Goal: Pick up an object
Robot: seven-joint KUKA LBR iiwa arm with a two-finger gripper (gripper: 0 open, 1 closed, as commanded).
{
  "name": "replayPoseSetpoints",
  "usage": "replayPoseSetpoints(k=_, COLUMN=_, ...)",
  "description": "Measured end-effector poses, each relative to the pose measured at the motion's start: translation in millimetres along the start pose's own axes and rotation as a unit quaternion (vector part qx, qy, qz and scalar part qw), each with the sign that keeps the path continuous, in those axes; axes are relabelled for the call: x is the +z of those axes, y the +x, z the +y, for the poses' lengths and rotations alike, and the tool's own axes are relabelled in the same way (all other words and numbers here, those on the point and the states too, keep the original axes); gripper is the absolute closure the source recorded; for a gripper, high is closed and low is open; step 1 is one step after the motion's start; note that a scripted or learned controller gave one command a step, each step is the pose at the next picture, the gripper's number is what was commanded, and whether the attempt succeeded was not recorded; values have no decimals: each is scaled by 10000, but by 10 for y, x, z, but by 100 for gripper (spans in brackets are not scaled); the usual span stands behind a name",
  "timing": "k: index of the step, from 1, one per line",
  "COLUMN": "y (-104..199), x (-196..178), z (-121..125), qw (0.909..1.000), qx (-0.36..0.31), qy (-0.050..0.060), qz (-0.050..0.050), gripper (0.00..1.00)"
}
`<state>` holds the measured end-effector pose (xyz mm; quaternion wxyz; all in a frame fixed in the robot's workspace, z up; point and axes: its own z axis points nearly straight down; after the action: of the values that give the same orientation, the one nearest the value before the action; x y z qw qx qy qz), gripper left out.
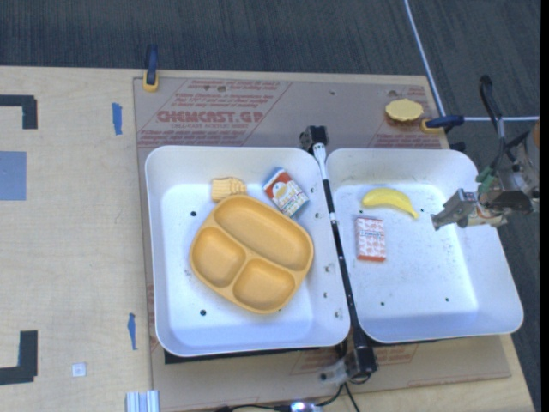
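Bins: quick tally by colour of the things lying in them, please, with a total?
Yellow or orange: 3, the divided plate, the banana and the small ridged piece.
Red and white: 1, the flat packet.
Blue, red and white: 1, the small carton.
Total: 5

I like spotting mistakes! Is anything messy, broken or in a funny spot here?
Nothing looks spilled or broken. One oddity: a round yellow thing sits outside the bins, on the board behind the right bin, while the banana lies inside it.
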<state>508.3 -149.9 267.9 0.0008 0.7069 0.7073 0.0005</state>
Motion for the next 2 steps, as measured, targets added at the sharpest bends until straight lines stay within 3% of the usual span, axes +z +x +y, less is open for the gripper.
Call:
replayPoseSetpoints(k=1, y=-298, x=1631, z=-28, qw=10000, qx=6, qy=22, qz=6, gripper=0)
replayPoseSetpoints(k=2, y=235, x=1818, z=299, qw=10000, qx=-6, qy=-19, qz=3, gripper=0)
